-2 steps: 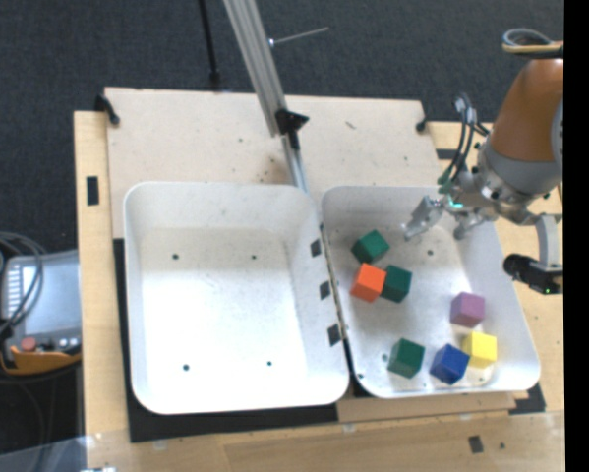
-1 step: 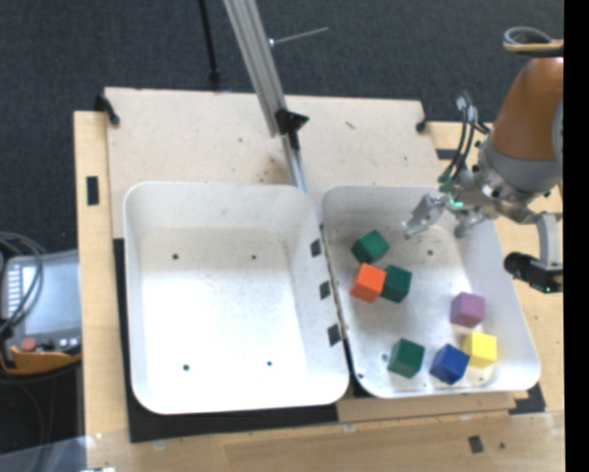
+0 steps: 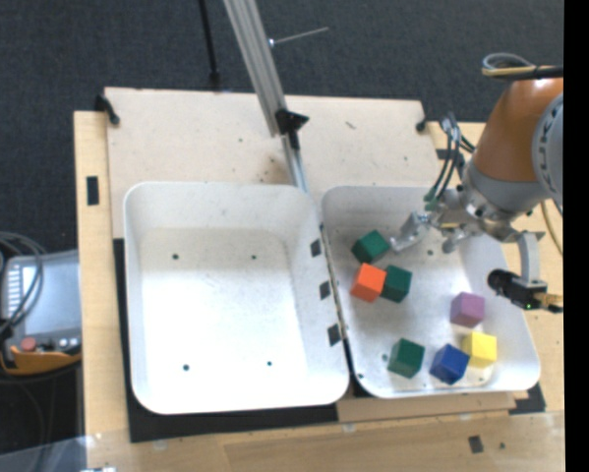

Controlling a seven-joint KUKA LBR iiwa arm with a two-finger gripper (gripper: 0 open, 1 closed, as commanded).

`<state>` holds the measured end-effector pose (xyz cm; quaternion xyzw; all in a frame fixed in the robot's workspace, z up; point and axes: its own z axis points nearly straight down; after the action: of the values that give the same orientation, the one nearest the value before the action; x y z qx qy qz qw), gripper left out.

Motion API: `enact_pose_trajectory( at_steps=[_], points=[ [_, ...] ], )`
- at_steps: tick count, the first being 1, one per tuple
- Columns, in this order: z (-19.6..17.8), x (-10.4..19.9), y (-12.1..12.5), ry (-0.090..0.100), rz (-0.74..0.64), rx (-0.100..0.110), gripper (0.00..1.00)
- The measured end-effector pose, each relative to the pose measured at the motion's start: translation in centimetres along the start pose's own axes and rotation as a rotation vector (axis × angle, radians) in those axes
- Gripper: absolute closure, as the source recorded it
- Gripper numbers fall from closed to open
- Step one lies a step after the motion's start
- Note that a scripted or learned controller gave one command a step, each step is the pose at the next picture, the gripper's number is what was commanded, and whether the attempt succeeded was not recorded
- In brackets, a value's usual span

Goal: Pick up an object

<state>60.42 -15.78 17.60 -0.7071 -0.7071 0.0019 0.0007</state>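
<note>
Several small cubes lie in the right bin. A dark green cube sits at its upper left, with an orange cube and another green cube touching just below it. Further right is a purple cube. Along the front stand a yellow cube, a blue cube and a third green cube. My gripper hangs over the bin's upper middle, just right of the first green cube. It is open, with only white bin floor showing between its fingers.
The left bin lies beside the right one, their rims meeting in the middle. A slanted aluminium post rises from behind the bins. A control box with cables sits off the bench's left edge.
</note>
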Motion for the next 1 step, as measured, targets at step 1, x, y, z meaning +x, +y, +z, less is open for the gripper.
enact_pose_trajectory(
  at_steps=[1],
  points=[
    [5.19,0.84,-0.34,0.0,0.001,0.0,0.0]
  ],
)
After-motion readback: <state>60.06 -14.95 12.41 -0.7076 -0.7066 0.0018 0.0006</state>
